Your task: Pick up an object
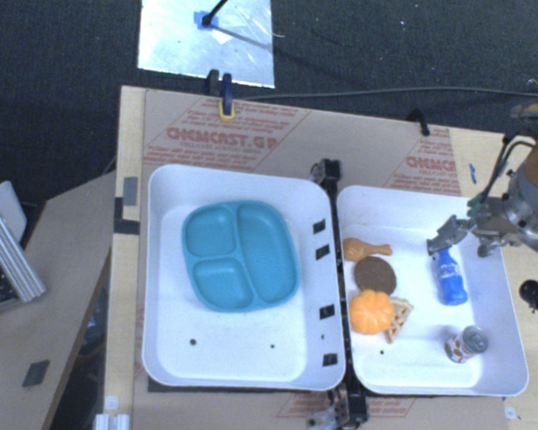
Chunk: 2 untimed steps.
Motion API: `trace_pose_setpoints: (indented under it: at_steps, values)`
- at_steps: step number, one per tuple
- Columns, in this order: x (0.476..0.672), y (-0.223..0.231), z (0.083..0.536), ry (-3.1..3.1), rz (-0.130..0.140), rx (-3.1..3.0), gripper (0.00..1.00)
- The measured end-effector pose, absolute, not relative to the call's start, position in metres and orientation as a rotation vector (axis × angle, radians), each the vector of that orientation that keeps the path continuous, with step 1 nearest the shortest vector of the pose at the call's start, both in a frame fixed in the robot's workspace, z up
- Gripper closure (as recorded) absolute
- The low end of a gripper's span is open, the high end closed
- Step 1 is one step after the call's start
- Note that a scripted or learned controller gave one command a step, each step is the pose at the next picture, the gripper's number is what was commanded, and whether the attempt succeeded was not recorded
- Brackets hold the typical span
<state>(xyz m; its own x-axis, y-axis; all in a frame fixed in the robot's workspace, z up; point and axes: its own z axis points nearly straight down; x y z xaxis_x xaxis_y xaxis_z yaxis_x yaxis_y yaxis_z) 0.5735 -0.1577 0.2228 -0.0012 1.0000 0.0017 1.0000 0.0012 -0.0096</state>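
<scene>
The fingers [447,236] are seen spread apart and empty above the right bin [508,371], near its far right corner. The blue bottle [450,277] is placed just below them, its long axis running toward the bin's near edge.

A clamp [225,96] grips the bench's [286,131] far edge (a foil sheet [206,26] lies beyond it).
</scene>
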Motion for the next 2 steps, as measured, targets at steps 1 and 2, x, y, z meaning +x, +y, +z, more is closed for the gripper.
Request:
trace_pose_setpoints:
  at_steps: [1,2]
  values:
    - [0.576,-0.157,0.229,-2.226,-0.001,-2.218,0.00]
    - [0.579,-0.167,0.175,-2.222,0.003,-2.219,0.00]
